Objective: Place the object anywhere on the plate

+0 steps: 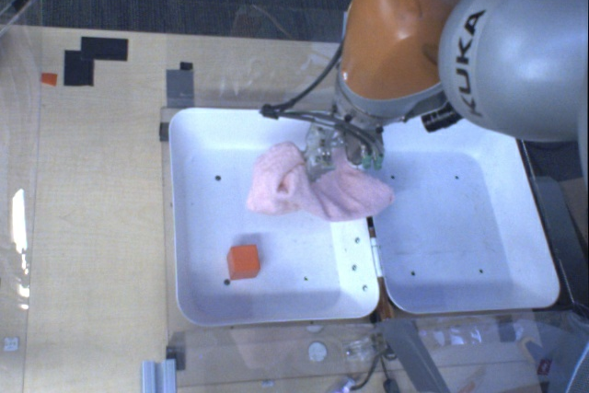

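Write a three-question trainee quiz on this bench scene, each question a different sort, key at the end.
1. True or false: the orange block lies in the left bin.
2. What does the gripper sit over? A) the pink cloth B) the orange block C) the right bin
3. Fill in: the pink cloth drapes toward the divide between the two white ____.

Key: 1 true; 2 A; 3 bins.
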